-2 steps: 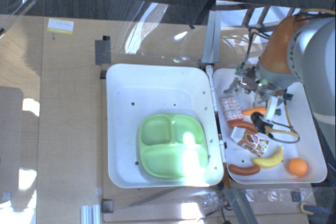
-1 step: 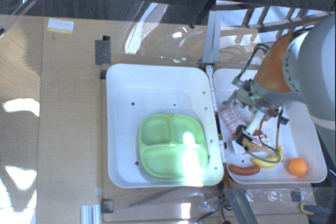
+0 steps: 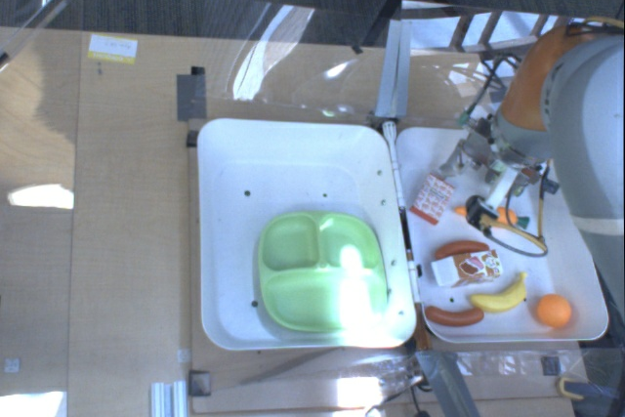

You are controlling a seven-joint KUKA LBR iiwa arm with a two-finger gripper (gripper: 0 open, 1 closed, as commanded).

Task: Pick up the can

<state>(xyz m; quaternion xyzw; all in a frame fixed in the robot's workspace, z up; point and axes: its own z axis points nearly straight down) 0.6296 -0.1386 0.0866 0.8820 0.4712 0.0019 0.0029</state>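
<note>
What looks like the can (image 3: 435, 197), a small red and white cylinder, lies tilted on its side near the left wall of the right bin (image 3: 586, 254). My gripper (image 3: 479, 159) hangs just above and to the right of it, at the back of that bin. The grey arm with its orange band (image 3: 535, 88) reaches in from the right. Nothing is seen between the fingers.
Also in the right bin are a white and red carton (image 3: 469, 267), two red sausages (image 3: 452, 315), a banana (image 3: 500, 296), an orange (image 3: 554, 310) and a small orange piece (image 3: 461, 210). A green divided plate (image 3: 317, 273) lies in the left bin (image 3: 225, 210).
</note>
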